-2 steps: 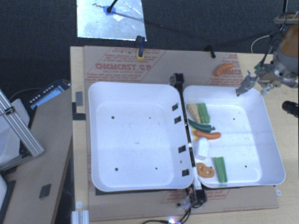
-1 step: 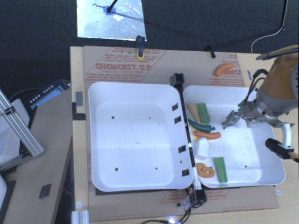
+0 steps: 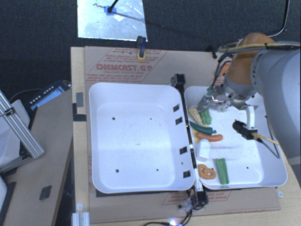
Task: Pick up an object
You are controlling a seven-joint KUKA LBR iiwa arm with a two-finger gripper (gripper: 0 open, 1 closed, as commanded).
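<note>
Several toys crowd the right bin's (image 3: 270, 175) left wall, end effector (image 3: 207, 105) above them, finger state unclear, left bin (image 3: 136, 91) alongside.

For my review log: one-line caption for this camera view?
Gripper low in right bin over green toy; left bin alongside.

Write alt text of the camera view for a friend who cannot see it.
A grey robot arm reaches from the right over the right white bin, its gripper low above a yellow piece and a dark green piece. That bin also holds an orange piece, a pretzel and a green stick.
</note>
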